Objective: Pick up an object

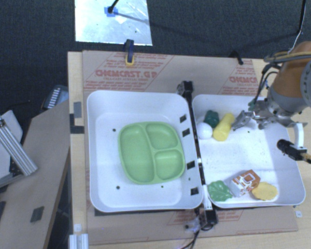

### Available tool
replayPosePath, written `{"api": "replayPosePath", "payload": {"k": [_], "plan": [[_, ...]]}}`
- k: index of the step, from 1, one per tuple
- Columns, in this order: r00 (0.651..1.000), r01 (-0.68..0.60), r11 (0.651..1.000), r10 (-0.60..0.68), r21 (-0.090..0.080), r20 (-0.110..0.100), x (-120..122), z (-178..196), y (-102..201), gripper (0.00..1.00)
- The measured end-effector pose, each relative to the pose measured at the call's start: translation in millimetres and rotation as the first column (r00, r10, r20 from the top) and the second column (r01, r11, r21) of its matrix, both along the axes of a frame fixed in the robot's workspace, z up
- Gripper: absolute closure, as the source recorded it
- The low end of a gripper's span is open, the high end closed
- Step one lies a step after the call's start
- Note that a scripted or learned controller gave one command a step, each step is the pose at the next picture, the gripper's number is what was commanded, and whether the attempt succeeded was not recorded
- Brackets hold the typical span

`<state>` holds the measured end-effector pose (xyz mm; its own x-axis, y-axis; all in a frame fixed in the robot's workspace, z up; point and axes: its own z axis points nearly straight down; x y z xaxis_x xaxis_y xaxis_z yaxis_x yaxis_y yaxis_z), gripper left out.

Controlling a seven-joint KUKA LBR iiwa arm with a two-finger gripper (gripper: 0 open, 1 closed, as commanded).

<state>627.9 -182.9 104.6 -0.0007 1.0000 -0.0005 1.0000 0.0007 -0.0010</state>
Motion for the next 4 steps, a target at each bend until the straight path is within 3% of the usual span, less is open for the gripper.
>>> {"api": "replayPosePath", "payload": {"k": [1, 2, 4], "plan": [[1.0, -0.001, 1.0, 0.001, -0.001, 0.001, 0.4, -20.3, -0.5, 0.0], [1.0, -0.001, 1.0, 0.001, -0.002, 0.007, 2.1, -7.7, -0.3, 1.0], [1.0, -0.005, 1.0, 0.005, -0.002, 0.009, 7.8, 111.3, 4.0, 1.0]]}}
